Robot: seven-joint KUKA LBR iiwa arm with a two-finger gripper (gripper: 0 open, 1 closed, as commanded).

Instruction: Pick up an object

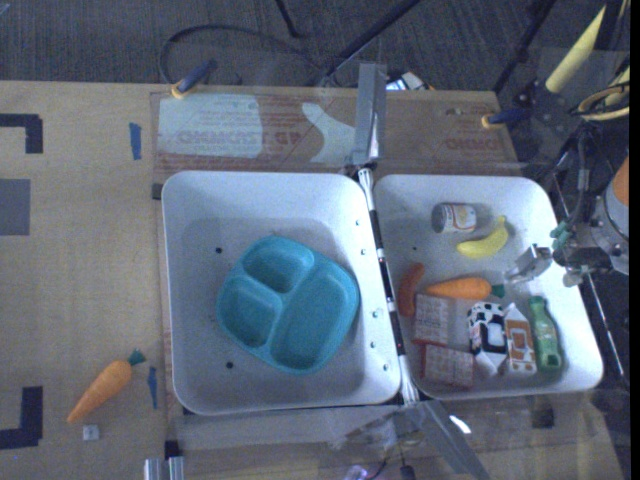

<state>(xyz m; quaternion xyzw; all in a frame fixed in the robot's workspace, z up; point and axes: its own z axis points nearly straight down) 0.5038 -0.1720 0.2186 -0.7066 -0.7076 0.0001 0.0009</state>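
The right bin (420, 193) holds several toys. A small can (455, 217) lies at the back beside a yellow banana (484, 241). Below them lie an orange carrot (458, 289), a red-orange piece (410, 286), two cracker boxes (435, 319), a cow-patterned carton (486, 327), a white and orange carton (518, 341) and a green bottle (546, 333). My gripper (530, 265) hangs at the bin's right side, just above the green bottle and right of the carrot's leafy end. Nothing shows in its grasp.
The left bin (190, 203) carries a teal divided plate (288, 302). A second carrot (101, 388) lies on the bench outside, at the lower left. A metal divider (368, 118) stands behind the bins. Cables and stands crowd the right edge.
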